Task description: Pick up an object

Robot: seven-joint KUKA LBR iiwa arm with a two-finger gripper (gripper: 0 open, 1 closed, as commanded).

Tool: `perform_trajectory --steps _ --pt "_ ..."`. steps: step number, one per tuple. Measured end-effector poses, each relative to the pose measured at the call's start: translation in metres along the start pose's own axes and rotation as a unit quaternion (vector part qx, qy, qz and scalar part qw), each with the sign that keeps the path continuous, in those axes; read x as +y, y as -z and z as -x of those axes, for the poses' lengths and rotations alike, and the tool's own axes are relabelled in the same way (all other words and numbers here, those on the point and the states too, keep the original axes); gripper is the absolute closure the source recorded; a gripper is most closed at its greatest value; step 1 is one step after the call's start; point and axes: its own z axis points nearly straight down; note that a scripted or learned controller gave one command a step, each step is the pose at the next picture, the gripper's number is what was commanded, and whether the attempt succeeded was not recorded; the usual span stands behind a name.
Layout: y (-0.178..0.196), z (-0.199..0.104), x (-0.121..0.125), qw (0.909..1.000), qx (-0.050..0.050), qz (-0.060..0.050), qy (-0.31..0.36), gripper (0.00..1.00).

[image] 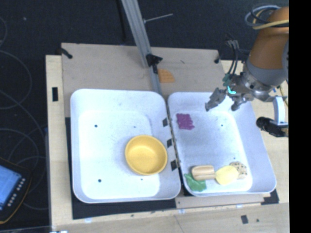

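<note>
While left of pincer [224, 102], purple object [185, 121].

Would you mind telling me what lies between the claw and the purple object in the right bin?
Nothing: the camera view shows bare white bin floor between the claw and the purple object.

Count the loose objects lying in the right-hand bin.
5: purple piece near the far left; green scrap, tan block, yellow lump and speckled item clustered along the near edge. More may hide beneath.
</note>
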Motion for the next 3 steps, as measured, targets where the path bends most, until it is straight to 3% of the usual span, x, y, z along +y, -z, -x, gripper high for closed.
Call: perform_trajectory --steps 2,3 --pt "-0.087 -0.004 0.003 1.0000 -0.001 -0.002 -0.002 0.00" --pt "-0.147 -0.009 0.006 1.0000 -0.001 -0.003 -0.002 0.00"
